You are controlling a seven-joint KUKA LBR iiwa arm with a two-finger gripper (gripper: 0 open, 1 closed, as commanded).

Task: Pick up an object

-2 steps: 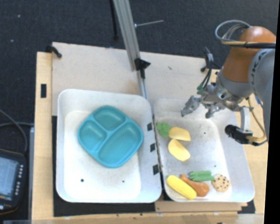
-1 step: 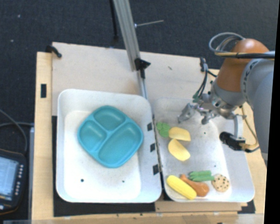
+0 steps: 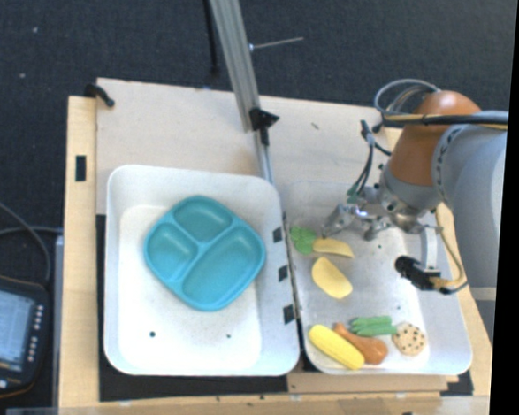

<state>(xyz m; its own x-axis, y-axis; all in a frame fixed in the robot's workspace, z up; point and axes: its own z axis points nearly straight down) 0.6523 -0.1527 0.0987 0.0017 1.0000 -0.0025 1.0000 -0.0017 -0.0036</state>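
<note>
My gripper [image 3: 354,219] hangs low over the back of the right bin [image 3: 441,335], fingers spread open with nothing between them. Just in front of it lie a pale yellow slice [image 3: 334,247] and a green leafy piece [image 3: 302,240] by the bin's left wall. A yellow oval piece [image 3: 332,277] sits in the bin's middle. Along the front lie a yellow banana-like piece [image 3: 336,347], an orange carrot [image 3: 366,344], a green pod [image 3: 372,324] and a round cookie [image 3: 408,339].
The left bin [image 3: 126,344] holds a teal divided plate [image 3: 205,252]. A slanted metal pole [image 3: 237,54] rises from behind the bins' divider. My grey arm [image 3: 473,199] covers the right bin's far right side.
</note>
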